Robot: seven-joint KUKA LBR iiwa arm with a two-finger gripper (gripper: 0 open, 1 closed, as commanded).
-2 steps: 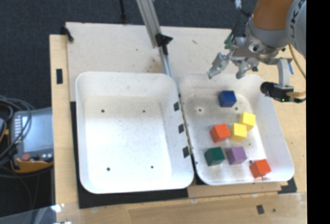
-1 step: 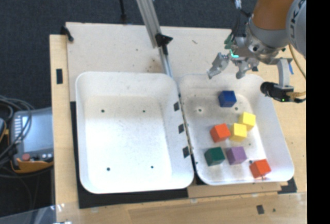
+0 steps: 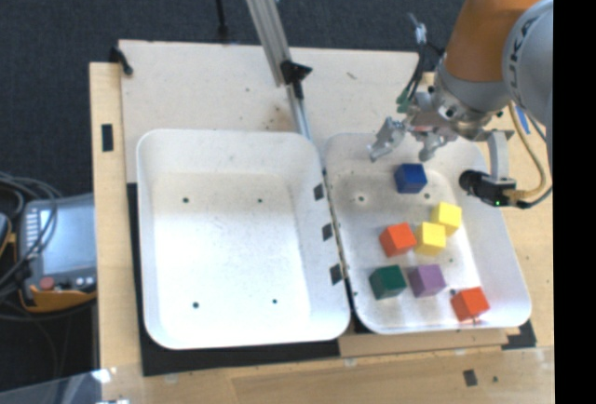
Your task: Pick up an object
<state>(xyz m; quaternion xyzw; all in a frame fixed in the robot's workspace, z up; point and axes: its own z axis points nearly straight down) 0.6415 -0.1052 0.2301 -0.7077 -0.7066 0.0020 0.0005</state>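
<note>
In the right bin [image 3: 494, 244] lie several coloured cubes: a blue one [image 3: 410, 178], two yellow ones [image 3: 449, 215] [image 3: 433, 236], an orange one [image 3: 398, 238], a green one [image 3: 387, 281], a purple one [image 3: 427, 279] and another orange one [image 3: 470, 303]. My gripper [image 3: 407, 143] hangs over the far end of this bin, open, its two grey fingers spread apart just above and behind the blue cube. Nothing sits between the fingers.
The left bin [image 3: 233, 239] lies beside the right one, sharing a middle edge. A slanted aluminium pole [image 3: 265, 16] rises from the back of the bench near the bins' junction. A black cable unit [image 3: 484, 186] hangs off the wrist over the right bin.
</note>
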